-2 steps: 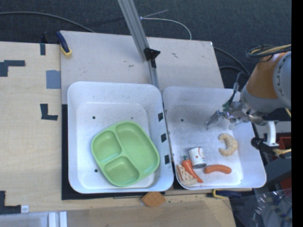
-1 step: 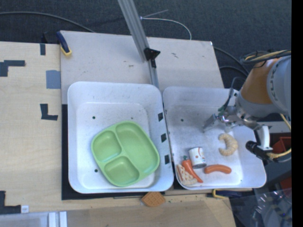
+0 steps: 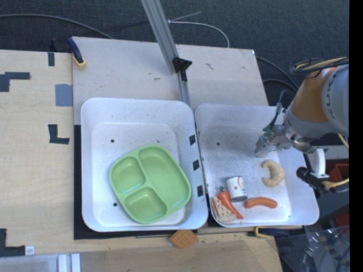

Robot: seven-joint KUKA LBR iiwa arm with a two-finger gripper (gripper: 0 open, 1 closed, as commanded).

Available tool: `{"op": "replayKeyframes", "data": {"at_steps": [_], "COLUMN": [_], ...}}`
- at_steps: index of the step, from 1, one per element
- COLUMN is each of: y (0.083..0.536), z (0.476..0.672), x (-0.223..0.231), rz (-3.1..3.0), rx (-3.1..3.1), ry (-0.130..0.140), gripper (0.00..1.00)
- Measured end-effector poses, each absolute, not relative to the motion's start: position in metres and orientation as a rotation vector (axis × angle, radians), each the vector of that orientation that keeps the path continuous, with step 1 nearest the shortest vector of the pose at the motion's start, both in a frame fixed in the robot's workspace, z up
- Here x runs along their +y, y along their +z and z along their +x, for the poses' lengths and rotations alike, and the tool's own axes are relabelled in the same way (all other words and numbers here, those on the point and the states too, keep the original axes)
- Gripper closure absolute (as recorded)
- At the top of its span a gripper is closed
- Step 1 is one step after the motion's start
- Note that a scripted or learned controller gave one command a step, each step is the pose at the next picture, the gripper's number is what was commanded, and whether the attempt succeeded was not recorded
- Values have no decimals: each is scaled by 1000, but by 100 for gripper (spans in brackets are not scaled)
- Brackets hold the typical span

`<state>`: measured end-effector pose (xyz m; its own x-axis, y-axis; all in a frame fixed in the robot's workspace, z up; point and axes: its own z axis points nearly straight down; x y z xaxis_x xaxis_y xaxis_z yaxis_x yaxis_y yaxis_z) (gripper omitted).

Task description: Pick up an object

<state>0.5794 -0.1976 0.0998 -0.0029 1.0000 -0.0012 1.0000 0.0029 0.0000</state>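
Croissant [image 3: 273, 173] lies in the right bin [image 3: 227, 123], just near-side of the gripper [image 3: 265, 146], its curved length running near-to-far, while whether the jaws are released or clenched cannot be told.

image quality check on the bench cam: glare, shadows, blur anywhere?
Camera view: lighting even and diffuse, no hard glare on the white bins; green tray casts only a soft shadow; overall slightly soft and low-res, so the small can has no readable label; gripper looks blurry against the bin, finger state unreadable; croissant and sausage stay distinguishable.
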Motion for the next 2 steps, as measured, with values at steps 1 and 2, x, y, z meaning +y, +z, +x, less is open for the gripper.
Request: {"op": "replayKeyframes", "data": {"at_steps": [1,2], "y": [152,215], "z": [573,570], "x": [-191,-190], "rz": [2217,2216], "rx": [2222,2220], "ry": [2,4], "gripper": [100,100]}}
